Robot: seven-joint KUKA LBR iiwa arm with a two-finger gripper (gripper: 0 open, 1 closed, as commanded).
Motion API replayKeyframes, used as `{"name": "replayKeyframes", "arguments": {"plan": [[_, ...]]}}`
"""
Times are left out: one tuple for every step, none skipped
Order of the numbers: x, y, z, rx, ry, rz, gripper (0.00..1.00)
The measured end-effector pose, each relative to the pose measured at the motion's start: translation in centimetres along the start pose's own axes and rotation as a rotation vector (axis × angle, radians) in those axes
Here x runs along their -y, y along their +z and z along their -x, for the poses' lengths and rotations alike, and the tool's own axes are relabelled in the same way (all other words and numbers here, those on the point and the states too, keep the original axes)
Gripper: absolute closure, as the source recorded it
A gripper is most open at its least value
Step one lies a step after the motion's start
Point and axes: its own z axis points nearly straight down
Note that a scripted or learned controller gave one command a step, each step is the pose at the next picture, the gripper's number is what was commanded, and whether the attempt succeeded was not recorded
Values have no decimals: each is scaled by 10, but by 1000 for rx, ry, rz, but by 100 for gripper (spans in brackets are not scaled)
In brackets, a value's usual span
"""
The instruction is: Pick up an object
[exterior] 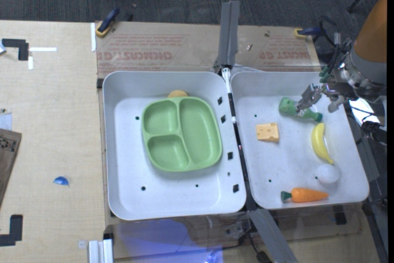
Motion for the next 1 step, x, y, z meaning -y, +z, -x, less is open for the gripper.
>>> {"name": "replayKeyframes", "arguments": {"plan": [[16, 115, 60, -4, 15, -1, 0]]}}
